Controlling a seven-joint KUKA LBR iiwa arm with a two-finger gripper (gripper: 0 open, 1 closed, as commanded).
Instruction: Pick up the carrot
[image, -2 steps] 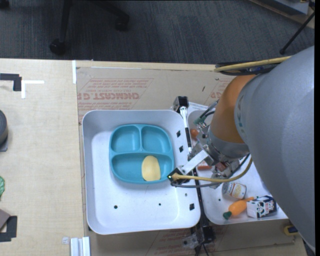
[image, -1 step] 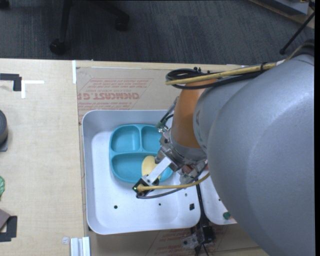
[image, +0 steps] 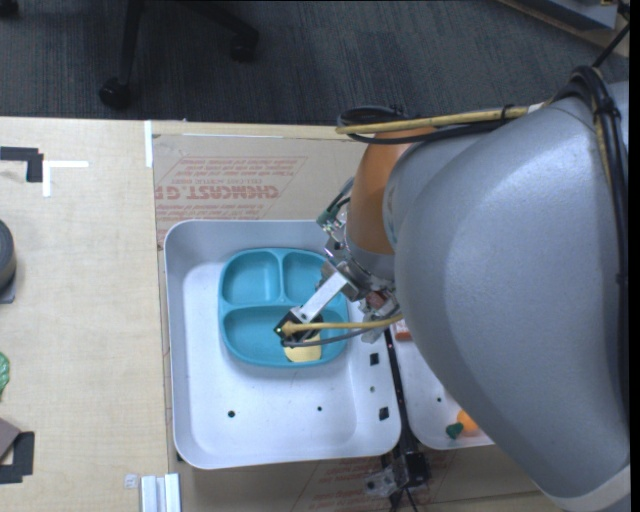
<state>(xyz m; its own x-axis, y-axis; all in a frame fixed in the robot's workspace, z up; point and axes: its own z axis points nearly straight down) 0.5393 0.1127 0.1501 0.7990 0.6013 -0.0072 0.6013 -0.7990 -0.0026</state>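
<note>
The carrot (image: 457, 427) is a small orange piece with a green end. It lies in the right bin (image: 432, 420) near the front edge, and the big grey arm hides most of it. My gripper (image: 340, 262) hangs over the left bin (image: 200, 400), above the right rim of a blue divided plate (image: 250, 300). That is well to the left of the carrot and further back. A pale yellow item (image: 302, 351) rests in the plate's front compartment, just below the gripper assembly.
The arm's grey body covers most of the right bin. The left bin's white floor lies bare in front of the plate. A cardboard sheet (image: 240, 180) lies behind the bins, and a wooden bench top (image: 80, 300) stretches to the left.
</note>
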